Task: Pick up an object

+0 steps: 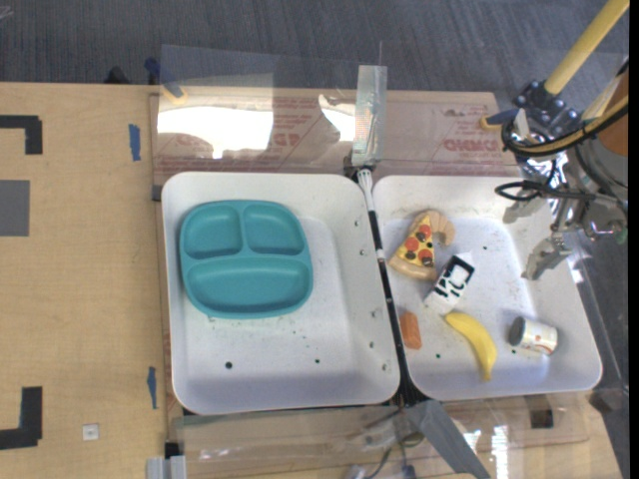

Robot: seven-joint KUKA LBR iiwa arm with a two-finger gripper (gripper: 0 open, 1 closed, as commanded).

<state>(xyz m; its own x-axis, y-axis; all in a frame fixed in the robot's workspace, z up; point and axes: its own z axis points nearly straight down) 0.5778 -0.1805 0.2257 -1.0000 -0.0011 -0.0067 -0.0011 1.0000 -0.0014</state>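
Setting: grey carpet lies behind a desk [80,267] topped with brown cardboard, marked with black tape corners and bits of blue tape. Clear plastic sheeting stands behind two shallow white bins set side by side.

Left bin [290,367]: holds a teal divided plate [246,257] with three compartments, lying flat in the bin's upper left part. Small dark specks dot the bin floor near it.

Right bin [559,367]: holds five small things, all apart from the arm.

Pizza slice [421,242]: a toy wedge, tan crust with yellow top and red and dark spots, in the upper left of the right bin.

Black and white block [450,282]: a small box with white markings on a black face, tilted, just below and right of the pizza slice.

Banana [474,340]: a yellow curved toy fruit, lying near the bin's front, just below the block.

Orange piece [410,329]: a short orange-red stick, close to the divider between the bins.

Cup [532,335]: a small white cup on its side, dark mouth facing left, with a reddish mark on its wall, right of the banana.

Arm: reaches in from the upper right, with a yellow link and black cables above the wrist.

Claw [549,257]: hangs over the right edge of the right bin, above and right of the cup, grey fingers pointing down and spread apart, nothing between them.
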